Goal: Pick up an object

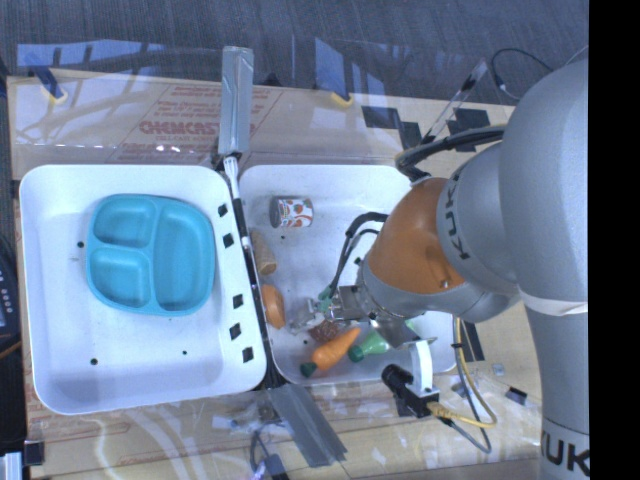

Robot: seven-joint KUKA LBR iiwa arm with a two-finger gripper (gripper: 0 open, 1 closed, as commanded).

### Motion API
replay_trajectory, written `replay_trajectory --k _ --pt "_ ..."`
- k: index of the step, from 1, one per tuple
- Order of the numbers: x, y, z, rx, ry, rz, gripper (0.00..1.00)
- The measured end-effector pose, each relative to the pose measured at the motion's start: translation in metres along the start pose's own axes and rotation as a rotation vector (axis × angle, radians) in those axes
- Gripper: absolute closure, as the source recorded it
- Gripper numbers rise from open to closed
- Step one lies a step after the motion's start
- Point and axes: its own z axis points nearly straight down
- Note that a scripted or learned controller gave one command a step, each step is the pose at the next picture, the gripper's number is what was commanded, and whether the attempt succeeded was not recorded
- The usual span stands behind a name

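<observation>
In the right bin (330,183) lie a small can (291,211) on its side near the top, a brown cork-like cylinder (264,254), an orange ball (272,306) by the left wall, a toy carrot (333,348) and a green piece (369,346).

Arm hogs the right bin

The arm (470,238) covers much of the right bin (330,183), and the gripper's (335,313) fingers are too small and cluttered to make out.

One fixed camera overhead looks down slantwise on both bins (30,268).
</observation>
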Motion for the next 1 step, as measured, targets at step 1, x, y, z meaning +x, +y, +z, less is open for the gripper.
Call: replay_trajectory --k 1 --pt "-0.0006 0.0004 -0.0099 0.002 0.002 -0.002 1.0"
